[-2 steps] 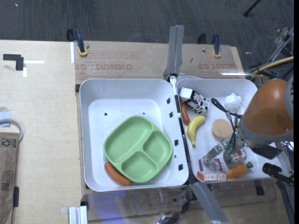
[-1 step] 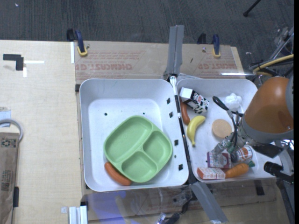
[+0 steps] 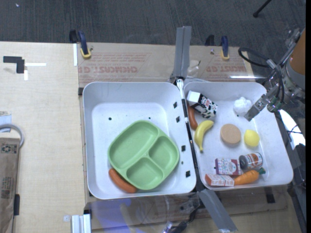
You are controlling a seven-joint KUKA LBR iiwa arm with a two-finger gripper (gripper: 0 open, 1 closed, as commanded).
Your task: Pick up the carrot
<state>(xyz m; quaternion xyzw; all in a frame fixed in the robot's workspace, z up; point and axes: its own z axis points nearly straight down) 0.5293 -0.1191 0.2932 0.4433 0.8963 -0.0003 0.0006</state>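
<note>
Two white bins side by side. Left bin (image 3: 97, 130) holds a green divided plate (image 3: 144, 154) near its middle, open floor above and left of it; an orange sausage (image 3: 121, 181) lies against the plate's lower left edge, near the front wall. Right bin (image 3: 279, 144) is crowded: banana (image 3: 202, 133), cow-print carton (image 3: 204, 104), tan disc (image 3: 231, 134), lemon (image 3: 251, 138), white crumpled lump (image 3: 241, 104), can (image 3: 250, 160), small boxes (image 3: 224, 167). Carrot (image 3: 247, 177) sits in the front right corner, just by the front wall, touching the lower box; long axis near horizontal, leafy end right, tip left. Little room around it. Gripper (image 3: 255, 109) hangs over the right bin's upper right, well apart from carrot; finger spread can't be told.
</note>
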